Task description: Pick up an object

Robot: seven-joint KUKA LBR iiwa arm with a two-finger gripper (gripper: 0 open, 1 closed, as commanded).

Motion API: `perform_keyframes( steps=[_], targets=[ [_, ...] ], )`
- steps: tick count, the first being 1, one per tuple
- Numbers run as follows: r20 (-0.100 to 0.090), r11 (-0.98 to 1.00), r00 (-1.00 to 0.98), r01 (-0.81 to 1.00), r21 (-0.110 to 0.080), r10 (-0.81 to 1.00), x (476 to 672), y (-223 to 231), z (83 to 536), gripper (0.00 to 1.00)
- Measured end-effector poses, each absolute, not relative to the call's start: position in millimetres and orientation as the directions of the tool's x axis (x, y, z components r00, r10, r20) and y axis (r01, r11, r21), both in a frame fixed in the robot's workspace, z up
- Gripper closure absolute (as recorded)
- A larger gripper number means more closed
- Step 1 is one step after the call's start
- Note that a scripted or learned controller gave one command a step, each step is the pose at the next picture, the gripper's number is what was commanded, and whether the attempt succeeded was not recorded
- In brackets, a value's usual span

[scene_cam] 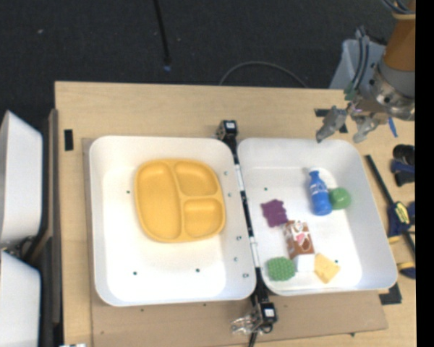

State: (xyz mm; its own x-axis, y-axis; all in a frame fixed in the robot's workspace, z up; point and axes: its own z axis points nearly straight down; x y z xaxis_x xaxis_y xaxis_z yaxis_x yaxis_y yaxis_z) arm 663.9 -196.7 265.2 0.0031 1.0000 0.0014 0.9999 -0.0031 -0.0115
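Bench (166, 107): light wood top, standing on a dark carpeted floor (94, 27); a thin black cable (159, 20) runs across the floor behind it.

Left bin (108, 266): shallow, white, rounded corners. Contains a yellow divided plate (179, 199) with three compartments, lying flat near the bin's middle.

Right bin (369, 259): shallow, white, touching the left bin along a shared centre seam; black clamps (227, 129) sit at the far and near ends of that seam.

Contents of right bin:
- blue bottle (318, 192) with white cap, lying towards the far right
- green ball (340, 198), just beside the bottle on its right, touching or nearly so
- purple block (274, 212), near the bin's middle
- brown and white carton (299, 240), just below the purple block
- green spiky ball (280, 268), at the near edge
- yellow wedge (325, 267), near the carton's lower right

Arm: grey, orange band (399, 42) above the wrist, at upper right. Gripper (349, 129) hangs over the far right rim of the right bin, fingers (328, 127) spread apart with nothing between them, well apart from every object in the bin.

Left margin: white box-like panels (14, 186) standing off the bench
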Motion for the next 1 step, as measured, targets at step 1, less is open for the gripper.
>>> perform_keyframes(
  steps=[1],
  targets=[
    [-0.001,-0.001,0.001,1.000,0.002,1.000,665.9,-195.9,274.7,0.00]
  ],
)
